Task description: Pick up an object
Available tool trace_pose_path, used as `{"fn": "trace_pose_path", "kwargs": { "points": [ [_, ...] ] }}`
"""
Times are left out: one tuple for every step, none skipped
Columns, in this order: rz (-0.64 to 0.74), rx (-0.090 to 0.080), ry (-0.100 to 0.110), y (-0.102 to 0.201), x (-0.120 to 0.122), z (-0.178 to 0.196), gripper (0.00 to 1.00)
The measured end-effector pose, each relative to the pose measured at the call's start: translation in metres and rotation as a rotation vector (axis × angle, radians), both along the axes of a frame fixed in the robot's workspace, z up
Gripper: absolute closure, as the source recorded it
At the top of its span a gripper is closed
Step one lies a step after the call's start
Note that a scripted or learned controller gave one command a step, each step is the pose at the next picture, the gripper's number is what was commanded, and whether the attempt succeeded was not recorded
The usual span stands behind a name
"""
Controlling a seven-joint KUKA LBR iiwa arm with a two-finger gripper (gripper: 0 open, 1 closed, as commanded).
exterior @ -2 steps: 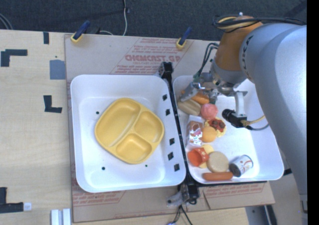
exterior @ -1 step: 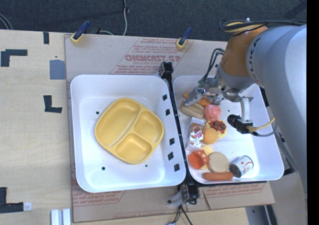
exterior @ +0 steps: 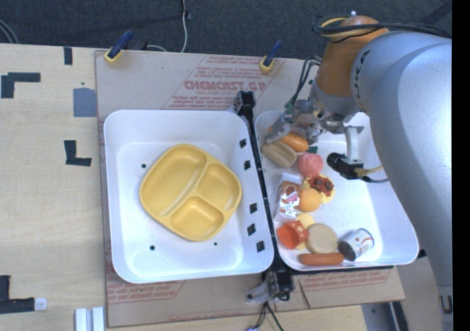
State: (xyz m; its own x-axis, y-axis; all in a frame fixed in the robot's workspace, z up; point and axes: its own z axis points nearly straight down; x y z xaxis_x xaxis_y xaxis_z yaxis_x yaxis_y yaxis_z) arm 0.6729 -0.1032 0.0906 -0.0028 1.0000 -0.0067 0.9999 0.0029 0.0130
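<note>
My gripper (exterior: 299,125) hangs low over the far left corner of the right bin (exterior: 389,212), under the orange wrist band (exterior: 345,65). Right below it lie an orange toy piece (exterior: 295,142) and a tan bread roll (exterior: 279,153); whether it touches them is unclear. Closer to the front sit a pink-red fruit (exterior: 311,164), a yellow and red item (exterior: 318,188), a white and red packet (exterior: 288,199), a red pepper (exterior: 290,235), a round bun (exterior: 321,237), a sausage (exterior: 321,257) and a small can (exterior: 358,243).
The left bin (exterior: 121,175) holds a yellow divided plate (exterior: 191,191). A black clipped divider (exterior: 253,175) runs between the bins. The grey arm (exterior: 415,124) covers the right bin's far right side. Cardboard lies under both bins.
</note>
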Motion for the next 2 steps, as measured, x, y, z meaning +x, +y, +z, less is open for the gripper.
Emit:
{"fn": "trace_pose_path", "kwargs": {
  "points": [
    [-0.002,0.006,0.014,0.0004,-0.0182,-0.0063,0.00],
    [0.001,0.006,0.026,0.0002,-0.0198,0.0026,1.00]
  ]
}}
